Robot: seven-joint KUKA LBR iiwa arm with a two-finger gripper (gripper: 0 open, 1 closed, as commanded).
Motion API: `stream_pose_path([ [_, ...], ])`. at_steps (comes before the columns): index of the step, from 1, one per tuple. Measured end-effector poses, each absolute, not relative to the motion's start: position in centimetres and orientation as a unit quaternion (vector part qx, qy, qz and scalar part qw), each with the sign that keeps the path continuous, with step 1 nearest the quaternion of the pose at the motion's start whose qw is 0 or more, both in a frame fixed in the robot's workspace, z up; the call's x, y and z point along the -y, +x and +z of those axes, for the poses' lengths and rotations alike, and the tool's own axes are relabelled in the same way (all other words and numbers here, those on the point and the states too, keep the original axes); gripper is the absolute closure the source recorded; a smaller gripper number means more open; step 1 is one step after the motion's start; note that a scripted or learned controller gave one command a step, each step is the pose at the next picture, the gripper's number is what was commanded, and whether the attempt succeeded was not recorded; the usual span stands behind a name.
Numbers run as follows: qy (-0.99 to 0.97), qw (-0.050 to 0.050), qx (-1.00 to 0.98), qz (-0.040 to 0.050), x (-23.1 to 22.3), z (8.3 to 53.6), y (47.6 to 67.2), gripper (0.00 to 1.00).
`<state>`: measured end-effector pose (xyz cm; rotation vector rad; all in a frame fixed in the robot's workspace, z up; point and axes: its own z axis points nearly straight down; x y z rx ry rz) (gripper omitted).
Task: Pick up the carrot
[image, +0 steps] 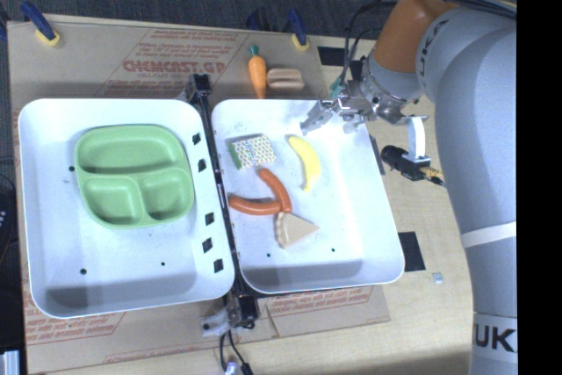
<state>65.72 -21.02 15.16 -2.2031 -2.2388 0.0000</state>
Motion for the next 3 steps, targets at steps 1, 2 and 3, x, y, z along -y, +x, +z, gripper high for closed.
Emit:
stream_pose_path([
  [1,-0.713,0.002,0.701,0.0014,21.0,9.1,61.0,0.0],
  [2,-0.691,0.002,0.723,0.001,17.7,9.1,53.7,0.0],
  [3,-0.703,0.0,0.712,0.0004,18.0,21.0,54.0,0.0],
])
